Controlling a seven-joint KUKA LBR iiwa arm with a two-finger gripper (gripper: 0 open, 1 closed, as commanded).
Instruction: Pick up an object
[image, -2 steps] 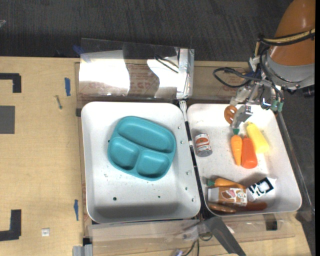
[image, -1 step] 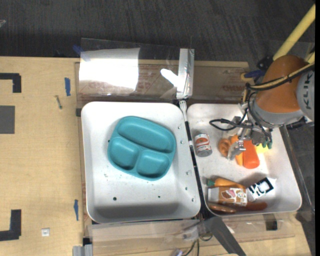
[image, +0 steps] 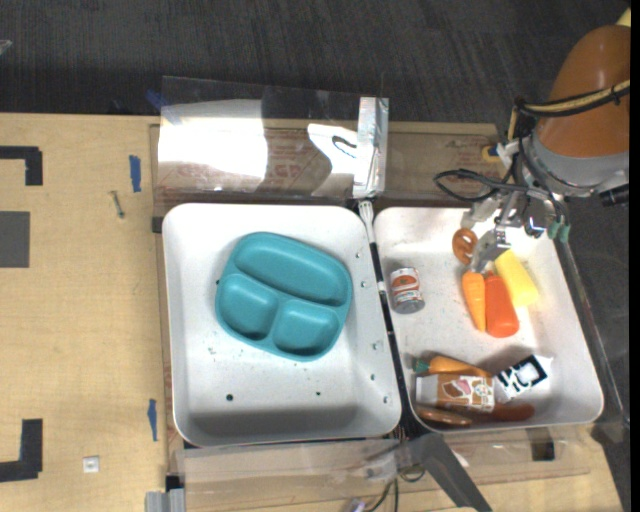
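Hand (image: 497, 237) low in the right white bin (image: 580, 375).
It hovers by the orange carrot-shaped toy (image: 474, 293); finger state: cannot tell.

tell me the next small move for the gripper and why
Probably lower a little onto the carrot. The gripper hangs just above its top end in the right bin, with nothing seen between its fingers, so no pick has happened yet.
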